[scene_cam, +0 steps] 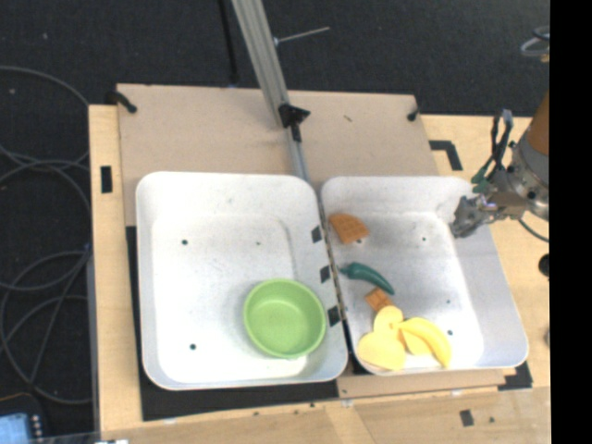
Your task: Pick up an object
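Note:
My gripper [465,216] hangs over the upper right part of the right bin [481,276], at the end of the arm reaching in from the right. Nothing shows between its fingertips. In the right bin lie an orange-brown piece [348,228] near the upper left, a dark green pepper-like item [368,276] in the middle left, a small orange chunk [376,298] below it, and yellow banana-like pieces [407,339] at the front. A green bowl [284,317] sits in the left bin [203,229] at its front right.
A grey metal strut [264,54] slants down from the top to the gap between the bins. Cables [37,211] lie on the dark floor left of the bench. The tan bench top [222,128] extends behind the bins.

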{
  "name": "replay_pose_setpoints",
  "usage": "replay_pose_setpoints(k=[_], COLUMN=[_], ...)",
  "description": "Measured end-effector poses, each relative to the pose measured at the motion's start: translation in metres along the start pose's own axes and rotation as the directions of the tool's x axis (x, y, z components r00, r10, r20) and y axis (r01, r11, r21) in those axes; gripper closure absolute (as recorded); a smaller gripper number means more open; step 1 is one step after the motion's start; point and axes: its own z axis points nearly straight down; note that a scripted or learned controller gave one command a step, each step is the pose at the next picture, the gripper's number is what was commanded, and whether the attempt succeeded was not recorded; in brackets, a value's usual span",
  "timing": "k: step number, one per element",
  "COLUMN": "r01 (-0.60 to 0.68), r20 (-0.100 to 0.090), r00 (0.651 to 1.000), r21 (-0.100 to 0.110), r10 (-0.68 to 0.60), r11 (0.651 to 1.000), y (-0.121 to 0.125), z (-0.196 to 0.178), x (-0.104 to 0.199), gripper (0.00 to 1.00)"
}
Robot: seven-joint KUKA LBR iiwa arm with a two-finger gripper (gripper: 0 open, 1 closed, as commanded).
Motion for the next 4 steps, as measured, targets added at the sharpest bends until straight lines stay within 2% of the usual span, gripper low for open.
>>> replay_pose_setpoints(k=[1, 4], r01=[0.002, 0.001], r20=[-0.001, -0.001], r00=[1.0, 1.0], r21=[-0.001, 0.002], r10=[-0.002, -0.001], r11=[1.0, 1.0], y=[-0.002, -0.012], z=[-0.005, 0.039], x=[0.052, 0.221], gripper=[1.0, 1.0])
